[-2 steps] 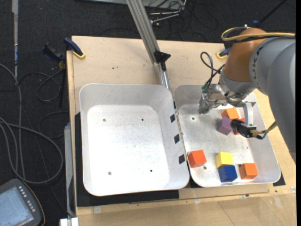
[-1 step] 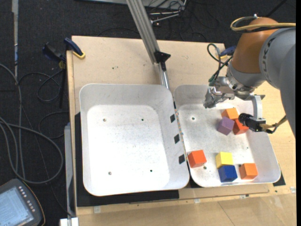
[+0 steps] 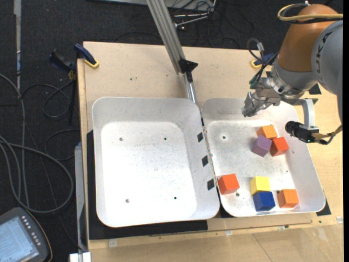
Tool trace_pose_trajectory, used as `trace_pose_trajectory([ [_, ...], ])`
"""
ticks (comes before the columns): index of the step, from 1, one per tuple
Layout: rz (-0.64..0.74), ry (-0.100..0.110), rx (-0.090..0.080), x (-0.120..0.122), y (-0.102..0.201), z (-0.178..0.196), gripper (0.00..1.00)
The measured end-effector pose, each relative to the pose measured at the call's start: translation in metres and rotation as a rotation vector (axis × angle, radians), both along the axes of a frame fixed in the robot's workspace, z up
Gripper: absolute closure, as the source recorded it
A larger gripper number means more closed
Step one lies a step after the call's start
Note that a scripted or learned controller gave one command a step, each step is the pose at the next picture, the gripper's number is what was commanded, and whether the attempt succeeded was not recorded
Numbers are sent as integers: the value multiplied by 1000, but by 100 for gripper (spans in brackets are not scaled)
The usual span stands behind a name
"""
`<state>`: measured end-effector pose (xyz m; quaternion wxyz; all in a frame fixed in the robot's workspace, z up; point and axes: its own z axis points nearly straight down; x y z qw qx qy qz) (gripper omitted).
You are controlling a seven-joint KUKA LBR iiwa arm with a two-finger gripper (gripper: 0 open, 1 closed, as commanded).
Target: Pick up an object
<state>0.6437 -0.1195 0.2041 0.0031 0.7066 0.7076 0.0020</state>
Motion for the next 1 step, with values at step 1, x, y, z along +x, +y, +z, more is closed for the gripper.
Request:
trace_pose_trajectory([
  [1,6,8,4,-2,53,-3,100],
])
